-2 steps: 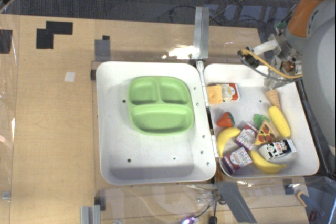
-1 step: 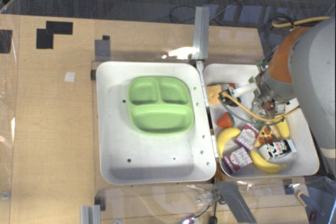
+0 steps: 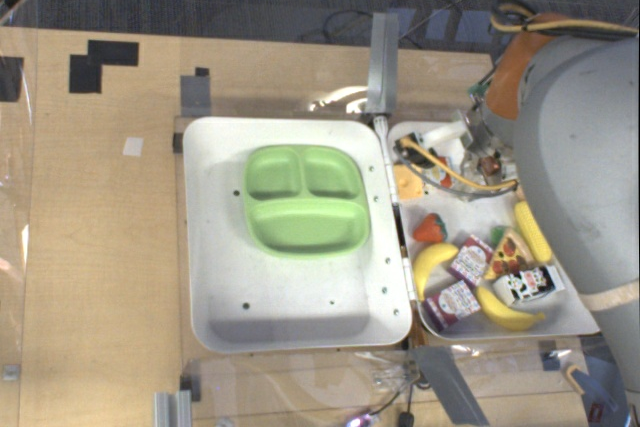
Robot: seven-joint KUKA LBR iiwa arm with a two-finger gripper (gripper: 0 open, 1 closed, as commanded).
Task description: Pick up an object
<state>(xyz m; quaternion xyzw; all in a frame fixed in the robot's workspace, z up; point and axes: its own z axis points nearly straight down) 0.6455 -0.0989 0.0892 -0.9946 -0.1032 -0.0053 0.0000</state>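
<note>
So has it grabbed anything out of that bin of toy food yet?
Not that I can see. The gripper is low at the far end of the right bin, so it has reached in. The bananas, strawberry and small packets lie loose there. The green plate holds nothing. Lifting something remains.

My arm (image 3: pixel 585 165) comes in from the right edge of the frame — a broad grey link fills the right side, from upper right down toward lower right. The orange band (image 3: pixel 512 75) sits at its upper left. Past it the wrist points left, and the claw (image 3: pixel 478 155) hangs there — cables crowd it, so I can't read its state.
</note>
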